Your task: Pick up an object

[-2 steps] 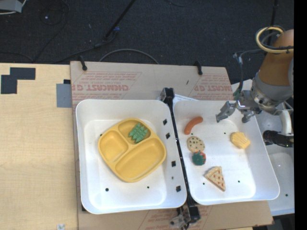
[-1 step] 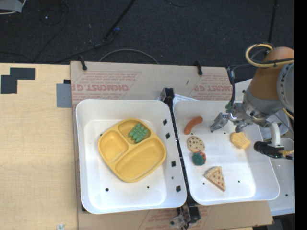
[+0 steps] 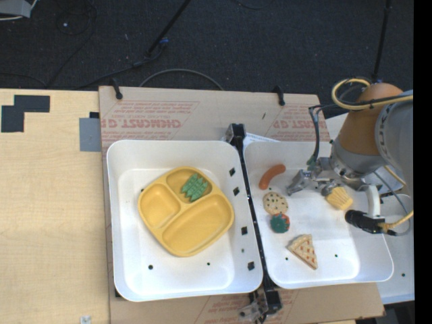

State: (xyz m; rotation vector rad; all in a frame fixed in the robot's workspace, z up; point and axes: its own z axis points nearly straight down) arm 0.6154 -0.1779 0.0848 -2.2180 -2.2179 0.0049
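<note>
In the left bin (image 3: pixel 128 174) I see a yellow divided plate (image 3: pixel 185 211) carrying a green toy (image 3: pixel 194 187). In the right bin (image 3: pixel 368 265) lie a sausage (image 3: pixel 272 175), cookie (image 3: pixel 275 202), green-red ball (image 3: pixel 280 223) and pizza slice (image 3: pixel 304 250). The gripper (image 3: pixel 302 181) hangs over that bin's far side; I cannot tell its state. I judge the sausage the likeliest target: just left of the gripper, long axis running near-left to far-right.

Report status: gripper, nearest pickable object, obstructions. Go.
Gripper low over right white bin, nothing between fingers. Nearest: orange sausage-shaped toy, round speckled cookie. Yellow corn piece beside wrist.
</note>
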